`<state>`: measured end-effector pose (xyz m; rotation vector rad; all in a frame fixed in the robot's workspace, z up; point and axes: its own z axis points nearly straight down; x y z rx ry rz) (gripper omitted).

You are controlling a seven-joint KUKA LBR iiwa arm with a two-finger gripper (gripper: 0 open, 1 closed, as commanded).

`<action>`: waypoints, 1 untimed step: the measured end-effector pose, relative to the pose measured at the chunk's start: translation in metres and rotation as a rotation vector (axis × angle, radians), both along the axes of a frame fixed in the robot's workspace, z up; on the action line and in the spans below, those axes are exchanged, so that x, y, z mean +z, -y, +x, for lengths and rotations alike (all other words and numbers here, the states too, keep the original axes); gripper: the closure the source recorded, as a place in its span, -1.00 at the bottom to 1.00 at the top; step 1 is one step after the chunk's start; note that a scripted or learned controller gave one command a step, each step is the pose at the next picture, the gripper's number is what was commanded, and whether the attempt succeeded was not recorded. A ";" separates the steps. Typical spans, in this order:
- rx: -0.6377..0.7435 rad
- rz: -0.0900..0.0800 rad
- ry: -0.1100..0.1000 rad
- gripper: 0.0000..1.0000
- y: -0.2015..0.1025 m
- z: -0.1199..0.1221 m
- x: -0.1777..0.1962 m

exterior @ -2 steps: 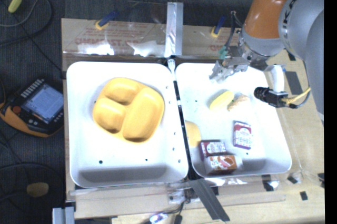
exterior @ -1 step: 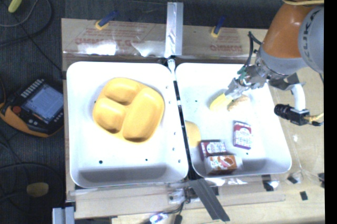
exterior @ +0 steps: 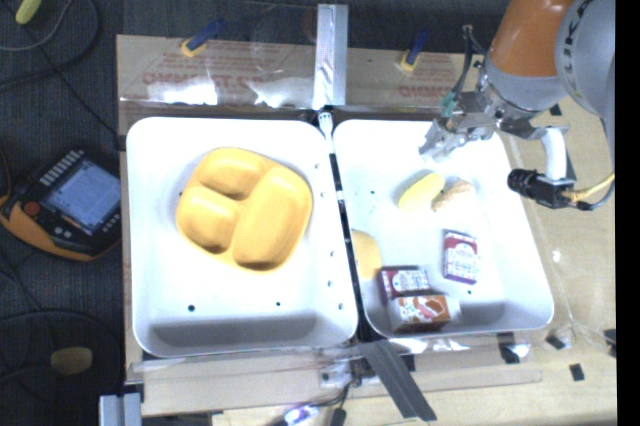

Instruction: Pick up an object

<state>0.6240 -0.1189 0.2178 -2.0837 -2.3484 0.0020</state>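
Yellow wedge (exterior: 420,189) lies in the right bin (exterior: 520,244), just below and left of the gripper (exterior: 447,136); grip state cannot be told. Recommend centring over the wedge before descending, clear of the adjacent tan piece (exterior: 452,195)

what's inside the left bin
One big yellow lumpy object lies in the left bin, filling much of its floor. Whatever is beneath it is covered.

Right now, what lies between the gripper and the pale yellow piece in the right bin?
Bare white bin floor, seen in the camera view, separates the gripper from the pale yellow piece.
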 end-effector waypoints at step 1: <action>0.160 0.000 -0.001 1.00 0.013 -0.038 -0.050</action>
